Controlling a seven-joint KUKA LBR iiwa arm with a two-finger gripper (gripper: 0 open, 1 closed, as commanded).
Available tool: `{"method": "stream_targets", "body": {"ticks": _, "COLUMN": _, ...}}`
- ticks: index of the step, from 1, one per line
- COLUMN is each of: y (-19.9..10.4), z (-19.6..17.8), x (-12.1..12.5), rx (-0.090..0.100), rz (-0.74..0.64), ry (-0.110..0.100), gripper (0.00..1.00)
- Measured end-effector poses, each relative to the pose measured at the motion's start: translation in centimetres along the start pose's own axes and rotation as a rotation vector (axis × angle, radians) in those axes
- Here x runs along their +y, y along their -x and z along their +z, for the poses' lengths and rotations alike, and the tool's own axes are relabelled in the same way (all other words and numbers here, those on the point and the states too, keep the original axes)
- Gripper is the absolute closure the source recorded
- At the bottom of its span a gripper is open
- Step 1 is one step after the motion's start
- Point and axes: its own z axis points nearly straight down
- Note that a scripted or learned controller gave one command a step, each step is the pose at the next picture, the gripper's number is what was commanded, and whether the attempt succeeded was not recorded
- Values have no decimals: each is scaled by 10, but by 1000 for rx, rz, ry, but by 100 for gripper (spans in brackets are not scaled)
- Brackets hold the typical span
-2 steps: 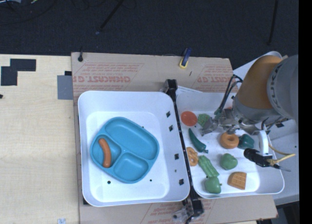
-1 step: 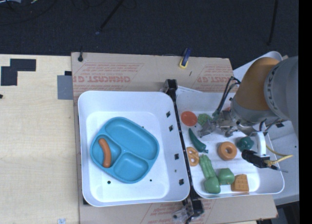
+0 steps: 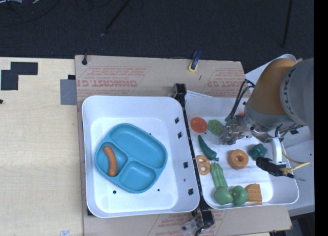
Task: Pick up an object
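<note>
Listing contents: two white bins side by side on a cardboard sheet atop the tabletop
Arm (image 3: 279,94): grey with orange band, reaching in from the right edge over the right bin
Tool (image 3: 229,135): low over the upper middle of the right bin, just beside the broccoli; whether it is apart or together cannot be told, as it is dark and small here
Left bin (image 3: 97,199): holds a blue divided plate (image 3: 148,150)
Sausage (image 3: 110,160): orange-brown, lying in the plate's left compartment
Right bin (image 3: 292,191): holds the loose toy foods
Tomato (image 3: 199,124): red, round, near the bin's upper left corner
Broccoli (image 3: 215,126): green, just right of the tomato, close to the tool
Dark green pepper (image 3: 207,148): long, slanted, below the tomato by the left wall
Pretzel (image 3: 203,164): small, tan, just below the pepper
Doughnut (image 3: 238,159): orange-brown ring, mid-bin, below the tool
Teal piece (image 3: 258,151): small, right of the doughnut
Cucumber (image 3: 219,175): light green, upright along the bin, below the pretzel
Green pieces (image 3: 230,195): two rounded lumps at the bin's lower edge
Waffle piece (image 3: 253,193): orange, square, just right of the green lumps
Clamp (image 3: 194,61): blue and yellow, at the cardboard's far edge
</note>
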Motion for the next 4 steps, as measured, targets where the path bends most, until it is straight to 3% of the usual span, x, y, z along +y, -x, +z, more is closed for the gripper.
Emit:
{"method": "stream_targets", "body": {"ticks": 2, "y": 2, "z": -118, "x": -1, "rx": -2, "rz": 1, "ry": 5, "gripper": 100}}
{"method": "stream_targets", "body": {"ticks": 3, "y": 3, "z": -131, "x": -1, "rx": -1, "rz": -2, "ry": 2, "gripper": 100}}
{"method": "stream_targets", "body": {"ticks": 4, "y": -40, "z": -126, "x": -4, "rx": 1, "rz": -6, "ry": -2, "gripper": 100}}
